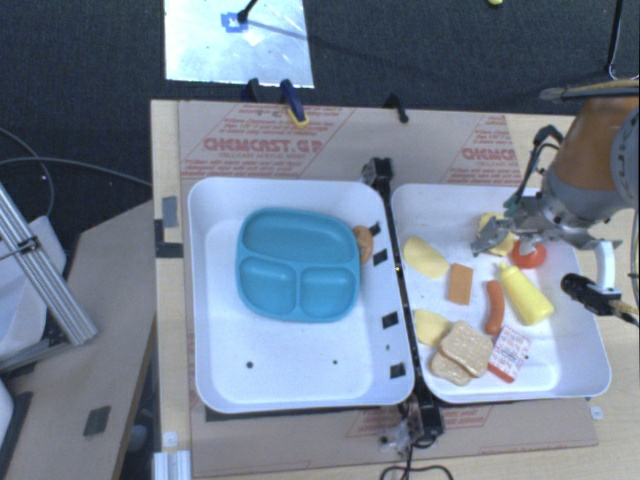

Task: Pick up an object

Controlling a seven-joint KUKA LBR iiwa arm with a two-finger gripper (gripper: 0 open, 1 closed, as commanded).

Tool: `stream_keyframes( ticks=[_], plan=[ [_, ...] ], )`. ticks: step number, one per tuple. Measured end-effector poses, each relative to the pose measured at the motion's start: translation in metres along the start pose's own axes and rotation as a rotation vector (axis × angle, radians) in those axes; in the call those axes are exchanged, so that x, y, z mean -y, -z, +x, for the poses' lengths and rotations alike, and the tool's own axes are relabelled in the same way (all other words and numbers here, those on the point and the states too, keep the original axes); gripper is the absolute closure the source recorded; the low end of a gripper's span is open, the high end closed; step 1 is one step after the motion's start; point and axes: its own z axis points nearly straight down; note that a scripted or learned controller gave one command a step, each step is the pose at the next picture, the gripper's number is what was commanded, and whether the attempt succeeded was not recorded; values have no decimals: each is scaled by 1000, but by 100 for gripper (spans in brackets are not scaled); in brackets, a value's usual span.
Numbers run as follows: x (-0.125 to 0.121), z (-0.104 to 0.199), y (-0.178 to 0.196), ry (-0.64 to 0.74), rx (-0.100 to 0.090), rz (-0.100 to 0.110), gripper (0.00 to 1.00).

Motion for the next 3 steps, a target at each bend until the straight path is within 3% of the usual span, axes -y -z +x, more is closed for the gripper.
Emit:
stream_keyframes(
  ticks=[1,2,3],
  plan=[
    [-36,17,-40,-3,11,-7,0],
    [-36,13,-24,-6,13,-9,100],
    [-63,111,64,7,-1,-20,100]
  ],
)
